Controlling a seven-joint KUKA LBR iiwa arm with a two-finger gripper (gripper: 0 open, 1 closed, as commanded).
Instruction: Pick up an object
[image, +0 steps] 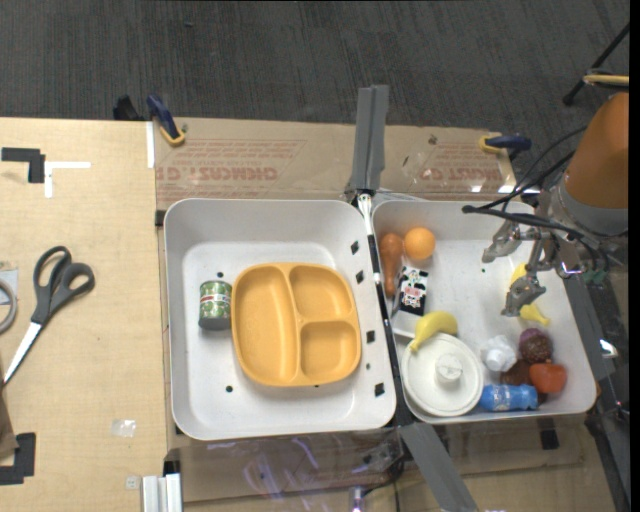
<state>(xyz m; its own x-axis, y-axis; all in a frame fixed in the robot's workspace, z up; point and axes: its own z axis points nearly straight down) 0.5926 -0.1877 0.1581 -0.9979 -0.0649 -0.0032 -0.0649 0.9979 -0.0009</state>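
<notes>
Nearest the lens, left bin (180, 330) holds a yellow divided plate (297, 323) at centre, with a small green can (214, 304) touching the plate's left edge. Right bin (462, 228) is crowded: white round lid (444, 374) at front, blue bottle (510, 398) beside it, banana (432, 328), two oranges (408, 245) at back left, a black-and-white carton (413, 290), dark fruit (534, 346), red fruit (548, 377). Tool (522, 292) hangs over the right bin's far side, fingers spread, gripping nothing; small yellow piece (535, 314) just below it. Scissors (45, 300) lie on the bench (80, 400), far left.
</notes>
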